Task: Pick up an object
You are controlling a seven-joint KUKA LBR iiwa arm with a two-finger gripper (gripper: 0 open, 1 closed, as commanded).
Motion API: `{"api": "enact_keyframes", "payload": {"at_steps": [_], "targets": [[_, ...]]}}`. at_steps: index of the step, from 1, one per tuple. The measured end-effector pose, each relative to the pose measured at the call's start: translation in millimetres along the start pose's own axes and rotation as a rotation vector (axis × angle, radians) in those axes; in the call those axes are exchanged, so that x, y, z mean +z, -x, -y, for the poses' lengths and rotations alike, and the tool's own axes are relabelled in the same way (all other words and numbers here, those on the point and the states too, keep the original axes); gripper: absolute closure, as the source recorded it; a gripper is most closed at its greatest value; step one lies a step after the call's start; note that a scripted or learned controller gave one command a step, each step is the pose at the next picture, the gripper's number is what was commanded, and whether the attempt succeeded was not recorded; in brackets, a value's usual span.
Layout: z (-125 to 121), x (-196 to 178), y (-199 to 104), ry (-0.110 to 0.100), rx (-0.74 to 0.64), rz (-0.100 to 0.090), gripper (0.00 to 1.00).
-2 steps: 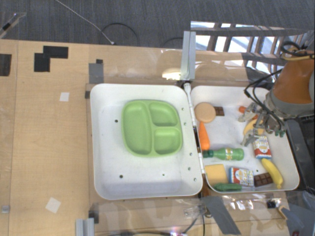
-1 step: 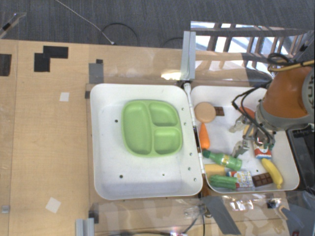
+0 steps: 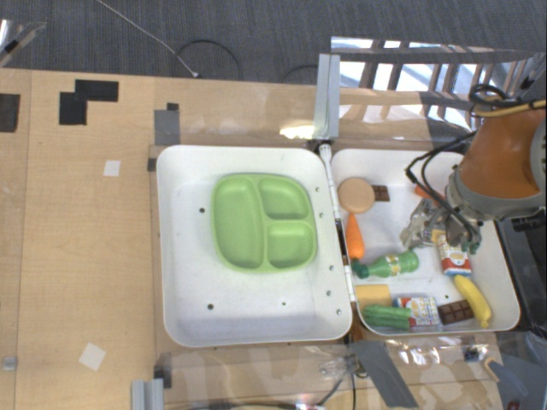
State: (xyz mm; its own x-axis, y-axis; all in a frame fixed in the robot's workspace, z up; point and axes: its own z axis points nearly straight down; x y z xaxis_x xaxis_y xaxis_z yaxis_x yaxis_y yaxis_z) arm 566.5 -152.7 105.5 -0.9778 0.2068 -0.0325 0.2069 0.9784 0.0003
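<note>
Where the right bin [image 3: 509, 307] holds the toys, a green bottle [image 3: 389, 266] lies near its middle, beside an orange carrot [image 3: 354, 237]. Claw [image 3: 425, 229]: just above the bottle; open or closed cannot be told. Left bin [image 3: 184, 254]: green divided plate [image 3: 261, 221].

Dark carpet [image 3: 214, 7] beyond wooden bench [image 3: 77, 254]
</note>
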Motion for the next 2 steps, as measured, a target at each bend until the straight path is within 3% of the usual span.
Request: {"api": "enact_keyframes", "payload": {"at_steps": [1,2], "targets": [[25.8,-138.3,73.7,-0.002,0.082,-0.007,1.0],[24.9,-131.9,71.2,-0.001,0.081,-0.02,0.0]]}}
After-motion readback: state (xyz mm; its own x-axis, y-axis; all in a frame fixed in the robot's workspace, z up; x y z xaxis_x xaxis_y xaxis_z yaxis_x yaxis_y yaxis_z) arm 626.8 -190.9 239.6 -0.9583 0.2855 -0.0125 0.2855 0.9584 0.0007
